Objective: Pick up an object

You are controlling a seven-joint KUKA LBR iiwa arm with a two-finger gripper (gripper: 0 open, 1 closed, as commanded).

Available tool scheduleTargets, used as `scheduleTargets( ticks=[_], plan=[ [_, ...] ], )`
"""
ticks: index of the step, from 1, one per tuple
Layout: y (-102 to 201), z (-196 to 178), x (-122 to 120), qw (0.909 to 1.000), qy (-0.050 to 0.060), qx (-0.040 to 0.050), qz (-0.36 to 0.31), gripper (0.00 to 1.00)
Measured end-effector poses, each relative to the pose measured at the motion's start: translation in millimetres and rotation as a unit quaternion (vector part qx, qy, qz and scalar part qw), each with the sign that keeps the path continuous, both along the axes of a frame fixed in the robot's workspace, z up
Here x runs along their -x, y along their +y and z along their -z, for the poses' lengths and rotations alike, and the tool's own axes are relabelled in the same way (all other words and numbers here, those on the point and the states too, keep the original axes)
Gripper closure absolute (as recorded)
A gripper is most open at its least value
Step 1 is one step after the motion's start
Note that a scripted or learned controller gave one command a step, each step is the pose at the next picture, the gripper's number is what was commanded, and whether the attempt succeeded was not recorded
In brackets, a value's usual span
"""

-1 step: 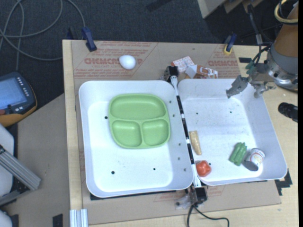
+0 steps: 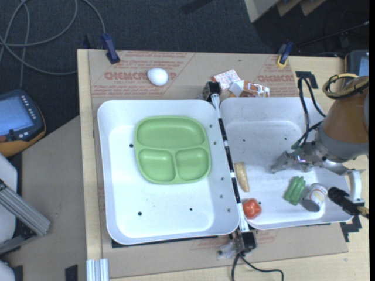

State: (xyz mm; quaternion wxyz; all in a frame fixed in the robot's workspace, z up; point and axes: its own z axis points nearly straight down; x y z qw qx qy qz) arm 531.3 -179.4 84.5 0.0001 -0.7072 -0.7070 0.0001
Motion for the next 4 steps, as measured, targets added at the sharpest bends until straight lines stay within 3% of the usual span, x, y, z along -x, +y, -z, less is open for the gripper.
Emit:
scheduleTargets(
  ticks=[1,2,3,4],
  plan=[
    [-31,-30,-35,1.0,-0.001,0.0007,0.0,0.0],
    [2,0,31,1.0,0.0,-0.0004,0.0,0.0],
    [-36,0,52,1.0,0.001,-0.0013,0.0,0.0],
    [30,0,52,1.0,0.001,-0.0011,-0.001,0.0]
  ],
)
